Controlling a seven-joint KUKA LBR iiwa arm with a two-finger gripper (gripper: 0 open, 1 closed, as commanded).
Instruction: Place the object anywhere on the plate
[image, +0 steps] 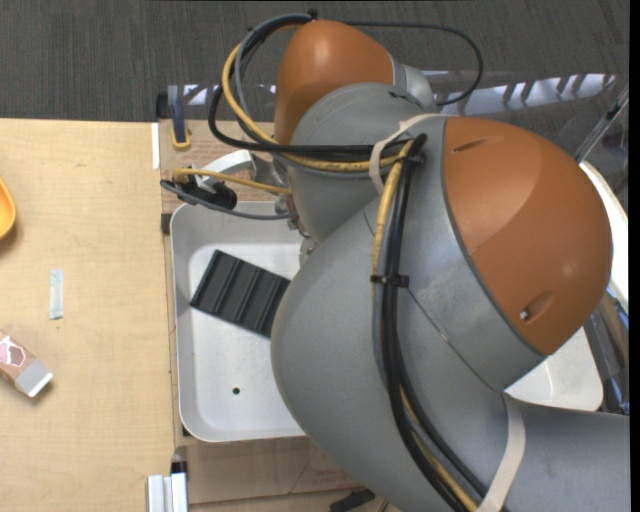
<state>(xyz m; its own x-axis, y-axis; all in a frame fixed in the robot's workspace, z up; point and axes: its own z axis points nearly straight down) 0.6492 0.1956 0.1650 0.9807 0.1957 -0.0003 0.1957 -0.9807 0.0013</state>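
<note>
A black ribbed rectangular piece lies flat in the left white bin, near its far left part. The grey and orange arm looms over the bench and covers the right half of this bin and nearly all of the right bin. A white curved rim peeks out beside the arm just beyond the bin's far edge; I cannot tell whether it is a plate. A black cable end on a yellow cable hangs over the bin's far left corner.
The wooden bench top stretches to the left of the bin. On it lie a small grey strip, a pink and grey block and an orange rounded thing cut off by the left edge. A small dark dot marks the bin floor.
</note>
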